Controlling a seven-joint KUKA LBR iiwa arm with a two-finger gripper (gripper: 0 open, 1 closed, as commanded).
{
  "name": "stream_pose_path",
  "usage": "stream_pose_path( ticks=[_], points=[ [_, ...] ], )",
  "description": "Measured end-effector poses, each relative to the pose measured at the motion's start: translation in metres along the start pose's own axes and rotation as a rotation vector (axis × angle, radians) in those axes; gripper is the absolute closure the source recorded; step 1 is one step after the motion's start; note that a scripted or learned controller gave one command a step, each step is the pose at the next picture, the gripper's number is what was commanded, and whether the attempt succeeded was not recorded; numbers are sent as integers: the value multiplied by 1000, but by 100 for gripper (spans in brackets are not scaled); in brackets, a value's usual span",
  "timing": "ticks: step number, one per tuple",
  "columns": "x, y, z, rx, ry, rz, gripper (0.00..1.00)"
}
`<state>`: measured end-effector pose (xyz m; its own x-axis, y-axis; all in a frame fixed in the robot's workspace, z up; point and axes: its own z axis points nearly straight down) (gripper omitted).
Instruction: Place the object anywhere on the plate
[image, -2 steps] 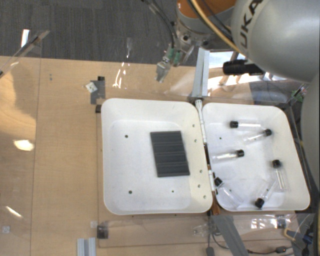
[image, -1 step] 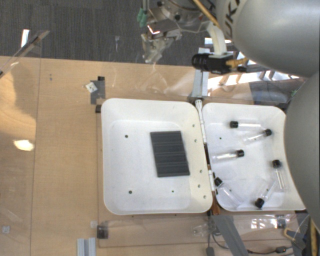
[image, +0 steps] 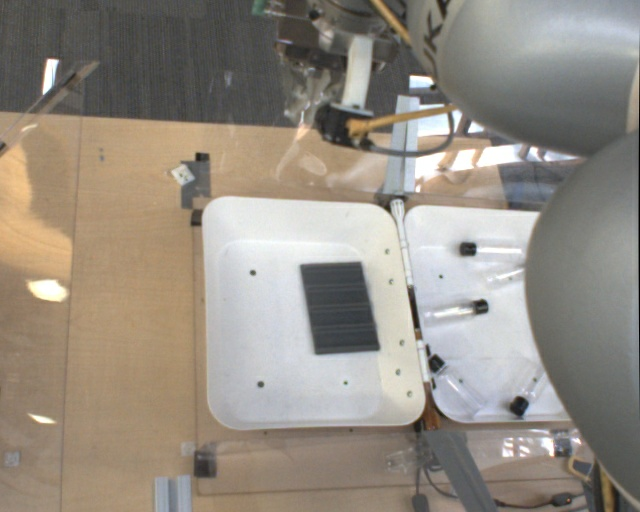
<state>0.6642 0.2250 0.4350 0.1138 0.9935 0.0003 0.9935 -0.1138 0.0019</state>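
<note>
Pincer (image: 303, 92) sits above the bench (image: 120, 300), past the far edge of the left bin (image: 230, 395). It's blurred, so I can't tell if it's apart or together. Dark ribbed plate (image: 340, 307) lies flat mid left bin, nothing on it. Four clear black-capped tubes (image: 455, 311) lie loose in the right bin (image: 430, 225), apart from each other: one near the far edge, one mid, two near the near edge. Grey arm (image: 580, 300) covers that bin's right side.

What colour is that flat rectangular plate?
Dark grey with fine ribs; the plate shows best in the camera view.
</note>
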Motion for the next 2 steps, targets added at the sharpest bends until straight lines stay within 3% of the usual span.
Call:
stream_pose_path(
  ticks=[2],
  points=[
    [9,3,0,2,1,822,100]
  ],
)
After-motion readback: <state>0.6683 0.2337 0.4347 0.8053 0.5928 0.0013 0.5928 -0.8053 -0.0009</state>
